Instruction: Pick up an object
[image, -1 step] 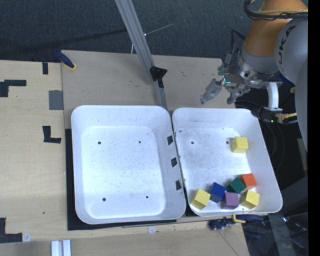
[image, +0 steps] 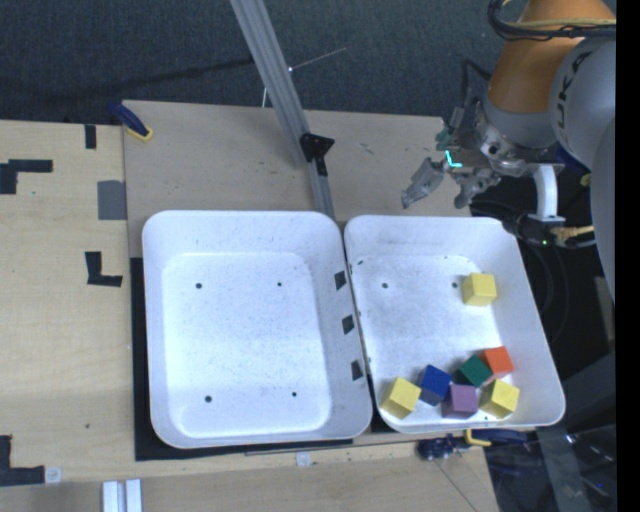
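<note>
My gripper hangs above the bench just past the far rim of the right bin, open, with nothing between its fingers. Inside that bin a yellow cube lies alone near the right wall. At the near end sits a cluster of cubes: yellow, blue, purple, green, orange and another yellow. The gripper is well clear of all of them.
The left bin sits beside the right one, sharing a middle rim. A slanted metal rail runs from the top down to the bins' junction. Dark tape marks lie on the bench at left. Cables hang right of the bin.
</note>
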